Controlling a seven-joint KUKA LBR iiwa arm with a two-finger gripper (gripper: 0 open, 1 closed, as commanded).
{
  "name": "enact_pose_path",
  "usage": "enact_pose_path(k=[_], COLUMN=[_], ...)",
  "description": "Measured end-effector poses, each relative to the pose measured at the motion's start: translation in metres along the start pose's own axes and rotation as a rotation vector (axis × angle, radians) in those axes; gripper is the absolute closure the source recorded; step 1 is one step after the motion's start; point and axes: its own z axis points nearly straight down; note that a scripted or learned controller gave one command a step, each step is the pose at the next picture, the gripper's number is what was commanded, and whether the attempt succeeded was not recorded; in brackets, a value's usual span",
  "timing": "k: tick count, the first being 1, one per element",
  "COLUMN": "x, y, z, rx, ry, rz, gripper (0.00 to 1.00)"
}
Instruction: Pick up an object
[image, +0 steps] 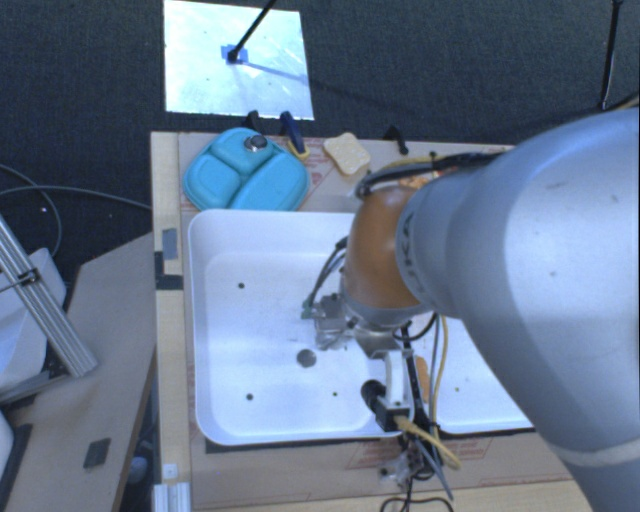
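Note:
A small round grey object (306, 357) lies on the floor of the left white bin (230, 300), near its middle. My gripper (323, 322) hangs just above and to the right of it, below the orange band (375, 250) of the arm. The metal parts of the gripper are partly hidden by the wrist. I cannot make out anything held in it. A thin orange object (422, 375) lies in the right bin (480, 400), mostly covered by the arm and its cables.
Behind the bins on the bench sit a blue divided plate (245, 172), a tan sponge-like piece (347, 152) and a blue clip (292, 130). Black and yellow cables (410, 425) dangle over the bins' front rim. The grey arm covers most of the right bin.

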Motion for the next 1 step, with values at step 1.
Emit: enact_pose_path(k=[1], x=[-0.0814], y=[0.0159], z=[-0.1092], rx=[-0.019], ry=[-0.003], rz=[0.006], gripper=[1.00])
